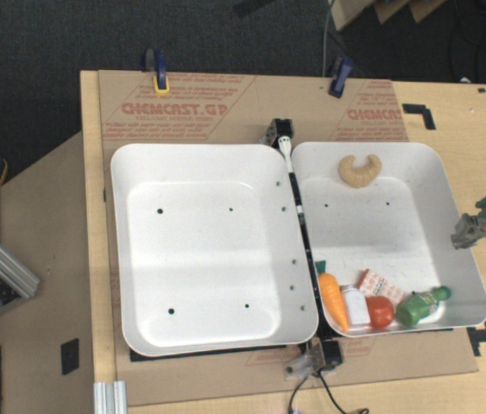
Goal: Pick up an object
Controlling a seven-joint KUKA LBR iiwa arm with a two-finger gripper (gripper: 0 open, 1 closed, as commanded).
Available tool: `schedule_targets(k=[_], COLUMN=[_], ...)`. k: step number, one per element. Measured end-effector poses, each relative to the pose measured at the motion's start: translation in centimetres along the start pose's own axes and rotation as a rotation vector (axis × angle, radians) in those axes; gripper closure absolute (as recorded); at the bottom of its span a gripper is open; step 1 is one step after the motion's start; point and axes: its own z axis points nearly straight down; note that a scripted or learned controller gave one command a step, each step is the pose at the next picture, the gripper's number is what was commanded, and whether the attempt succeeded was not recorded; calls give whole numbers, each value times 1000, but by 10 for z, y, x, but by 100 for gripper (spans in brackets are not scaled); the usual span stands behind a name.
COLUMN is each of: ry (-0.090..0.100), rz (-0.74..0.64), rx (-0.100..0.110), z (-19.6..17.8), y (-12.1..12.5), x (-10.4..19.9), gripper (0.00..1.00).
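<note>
The right bin [415, 188] holds a tan croissant-shaped piece [359, 169] near its far wall. Along its near wall lie an orange carrot [333, 301], a small white bottle [356, 307], a red-and-white packet [376, 284], a red tomato-like piece [381, 312] and a green bottle [420, 307]. My gripper [471, 229] shows as a small grey shape at the right rim of this bin, apart from all the objects, with nothing seen in it.
The left bin [139, 231] stands beside the right one; a black divider strip [299, 222] runs between them. Blue clamps [158, 63] [341, 74] hold the brown board at the far edge. Cables hang near the front edge [316, 369].
</note>
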Motion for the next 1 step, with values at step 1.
schedule_targets(k=[1], ry=[4], rz=[1], rx=[7], z=[25], y=[-6], x=[0], gripper=[100])
